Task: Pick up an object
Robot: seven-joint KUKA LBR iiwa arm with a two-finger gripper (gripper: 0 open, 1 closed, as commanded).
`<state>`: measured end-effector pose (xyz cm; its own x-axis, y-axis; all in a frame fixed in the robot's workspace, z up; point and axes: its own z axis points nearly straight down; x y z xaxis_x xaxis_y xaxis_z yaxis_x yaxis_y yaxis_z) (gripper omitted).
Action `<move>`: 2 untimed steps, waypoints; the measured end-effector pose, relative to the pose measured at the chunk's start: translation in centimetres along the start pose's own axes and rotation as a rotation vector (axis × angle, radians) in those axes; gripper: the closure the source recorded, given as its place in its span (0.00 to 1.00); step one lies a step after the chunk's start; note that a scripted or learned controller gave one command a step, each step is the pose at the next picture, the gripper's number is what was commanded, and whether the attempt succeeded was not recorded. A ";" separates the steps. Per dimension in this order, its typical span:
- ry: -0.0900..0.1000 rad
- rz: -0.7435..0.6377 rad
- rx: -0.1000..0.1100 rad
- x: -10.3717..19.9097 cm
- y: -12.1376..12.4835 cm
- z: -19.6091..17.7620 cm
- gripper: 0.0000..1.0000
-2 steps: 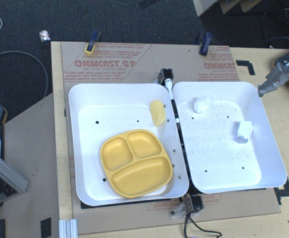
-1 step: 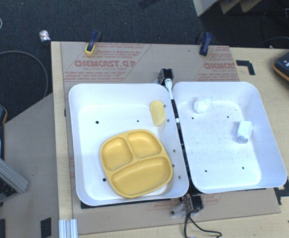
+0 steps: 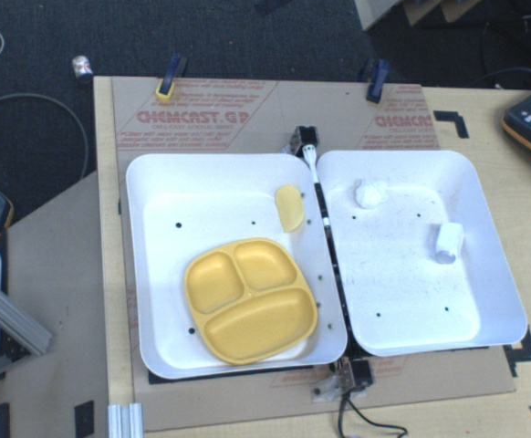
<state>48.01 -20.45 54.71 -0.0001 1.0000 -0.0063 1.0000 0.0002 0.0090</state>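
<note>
A yellow divided plate [image 3: 250,301] with three compartments lies in the front part of the left bin [image 3: 147,245]. Behind it, near the bin's right wall, lies a small pale yellow oval piece [image 3: 289,207]. In the right bin [image 3: 484,245] a small white crumpled object [image 3: 369,193] rests near the back left corner. A white cylindrical object [image 3: 447,242] lies toward that bin's right side.
The two bins sit side by side on a cardboard-covered bench [image 3: 247,112], held by blue clamps [image 3: 170,78] at the back edge. A black fitting [image 3: 304,139] sits where the bins meet at the back. Cables [image 3: 357,409] hang at the front.
</note>
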 end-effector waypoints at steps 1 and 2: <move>0.010 -0.019 0.013 16.2 3.4 2.5 1.00; 0.007 -0.001 0.016 16.7 -0.3 6.6 1.00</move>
<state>47.76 -3.80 47.98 -0.0016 1.0000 0.0011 1.0000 0.0016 -0.0067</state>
